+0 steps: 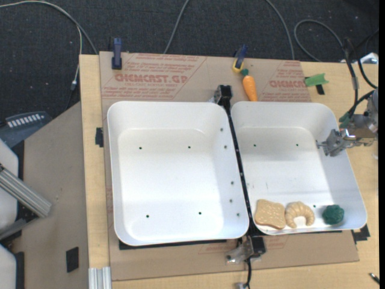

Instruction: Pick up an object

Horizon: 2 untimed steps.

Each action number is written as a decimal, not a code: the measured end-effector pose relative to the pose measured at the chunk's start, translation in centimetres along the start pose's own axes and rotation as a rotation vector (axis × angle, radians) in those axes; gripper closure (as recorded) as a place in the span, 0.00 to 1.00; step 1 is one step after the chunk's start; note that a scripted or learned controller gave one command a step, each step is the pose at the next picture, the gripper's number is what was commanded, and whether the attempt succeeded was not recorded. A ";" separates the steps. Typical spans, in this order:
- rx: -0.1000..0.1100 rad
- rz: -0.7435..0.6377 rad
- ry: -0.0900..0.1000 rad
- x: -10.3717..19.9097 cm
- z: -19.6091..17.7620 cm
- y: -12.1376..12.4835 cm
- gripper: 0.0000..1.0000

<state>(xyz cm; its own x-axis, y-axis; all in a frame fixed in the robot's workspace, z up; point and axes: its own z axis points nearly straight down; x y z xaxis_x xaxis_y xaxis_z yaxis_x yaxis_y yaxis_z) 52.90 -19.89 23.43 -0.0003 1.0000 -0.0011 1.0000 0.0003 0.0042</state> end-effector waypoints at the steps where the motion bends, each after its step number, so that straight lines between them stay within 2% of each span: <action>1: 0.003 -0.004 0.002 4.6 -0.1 0.3 1.00; 2: 0.003 -0.004 0.002 9.2 -0.9 1.4 1.00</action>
<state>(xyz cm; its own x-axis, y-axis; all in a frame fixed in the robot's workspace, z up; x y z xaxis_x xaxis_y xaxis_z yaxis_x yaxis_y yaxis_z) 54.27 -10.64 24.28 -0.0045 1.0000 0.0008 1.0000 0.0045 0.0015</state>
